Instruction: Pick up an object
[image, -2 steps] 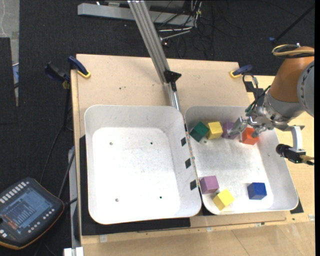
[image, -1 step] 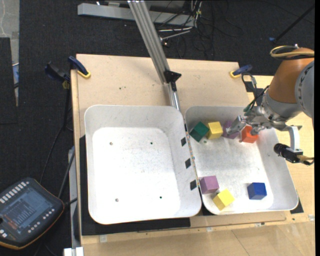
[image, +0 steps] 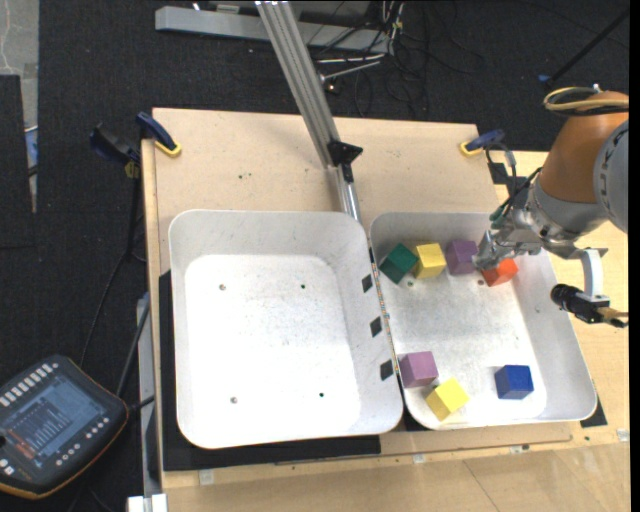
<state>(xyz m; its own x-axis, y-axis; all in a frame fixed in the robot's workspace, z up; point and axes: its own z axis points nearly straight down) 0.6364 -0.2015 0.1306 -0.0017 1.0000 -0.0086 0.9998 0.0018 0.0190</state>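
- Leftmost, the left bin (image: 200, 235) sits on the bench (image: 250, 160), well apart from the action.
- Next, in the right bin (image: 570, 380), a green block (image: 399, 263) and a yellow block (image: 431, 259) touch each other near the far wall, with a purple block (image: 461, 256) just beside them.
- Nearer the front lie a second purple block (image: 418, 367), a second yellow block (image: 446, 397) and a blue block (image: 513, 381), well apart from the tool.
- Crucially, the orange block (image: 498, 270) lies directly under the tool (image: 493, 262), at the bin's far right, so the approach looks lined up.
- Whether the tool is open or closed around it I cannot tell.
- The purple block just left of the tool is the likeliest obstruction.
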